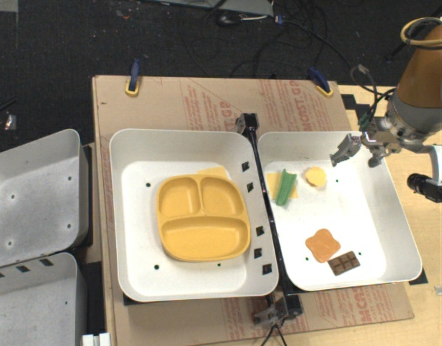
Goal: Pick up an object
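Altogether five food pieces (322,244), one tray (203,218).

You look down from one fixed camera above the desk (170,96), tilted so the far edge sits at the top. It stands far enough back to take in both white bins: the left bin (134,157), the right bin (379,215), and dark floor (55,42) beyond.

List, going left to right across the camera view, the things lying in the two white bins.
Yellow tray → green block → yellow disc → brown square.
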`<move>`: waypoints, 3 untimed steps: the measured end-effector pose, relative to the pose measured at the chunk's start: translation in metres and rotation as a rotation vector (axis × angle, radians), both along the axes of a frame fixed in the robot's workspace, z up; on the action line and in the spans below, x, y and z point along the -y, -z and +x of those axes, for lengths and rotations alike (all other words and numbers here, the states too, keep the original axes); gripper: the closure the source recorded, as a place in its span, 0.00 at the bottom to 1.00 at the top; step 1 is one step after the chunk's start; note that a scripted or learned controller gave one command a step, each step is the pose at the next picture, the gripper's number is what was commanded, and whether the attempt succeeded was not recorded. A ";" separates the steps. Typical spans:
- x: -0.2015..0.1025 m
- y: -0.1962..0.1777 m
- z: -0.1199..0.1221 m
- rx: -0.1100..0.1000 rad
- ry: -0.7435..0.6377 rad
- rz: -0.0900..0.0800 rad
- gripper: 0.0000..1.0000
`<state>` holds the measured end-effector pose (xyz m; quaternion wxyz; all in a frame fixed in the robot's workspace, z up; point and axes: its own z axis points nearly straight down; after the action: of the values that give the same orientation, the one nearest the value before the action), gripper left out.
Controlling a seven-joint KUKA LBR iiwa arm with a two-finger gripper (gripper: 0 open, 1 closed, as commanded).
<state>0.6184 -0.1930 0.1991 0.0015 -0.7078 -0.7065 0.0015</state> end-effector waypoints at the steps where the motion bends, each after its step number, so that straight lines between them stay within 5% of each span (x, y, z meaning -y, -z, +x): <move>1: 0.008 0.048 0.002 0.001 0.000 0.000 0.00; 2: 0.007 0.102 0.001 0.002 -0.001 0.000 0.00; 3: 0.008 0.088 0.003 0.008 -0.001 -0.002 1.00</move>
<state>0.6214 -0.2006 0.1112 -0.0018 -0.7073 -0.7069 -0.0007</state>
